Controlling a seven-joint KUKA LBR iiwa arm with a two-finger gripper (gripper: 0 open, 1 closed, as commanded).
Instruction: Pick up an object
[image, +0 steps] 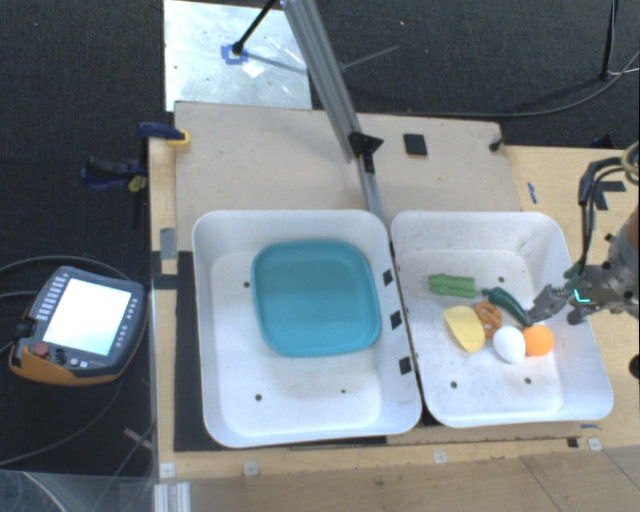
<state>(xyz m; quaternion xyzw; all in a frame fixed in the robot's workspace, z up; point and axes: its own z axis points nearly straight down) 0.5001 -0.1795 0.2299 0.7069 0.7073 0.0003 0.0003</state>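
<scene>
Two white bins stand side by side on the bench (300, 150). The left bin (225, 400) holds one thing, a teal square plate (315, 297), lying flat near its middle. The right bin (560, 395) holds five small things in one cluster toward its right half: one green bean-like piece (452, 285), one yellow piece (464, 328), one brown piece (488, 315), one white egg (509, 344) and one orange ball (539, 341). The egg and the ball touch each other; the yellow piece lies just beside the egg. There is also a dark green thing (503, 298) near the brown piece, perhaps a sixth object, but the view is too poor to be sure.

The gripper (548, 303) comes in from the right edge and sits low over the right bin, just above the orange ball. Whether its jaws are spread or pressed together cannot be told, and nothing is seen between them.

The bench is a pale wooden board on a dark carpet floor. One pendant with a bright screen (80, 322) lies on the floor to the left. One metal pole (335, 85) crosses the top of the board at a slant.
</scene>
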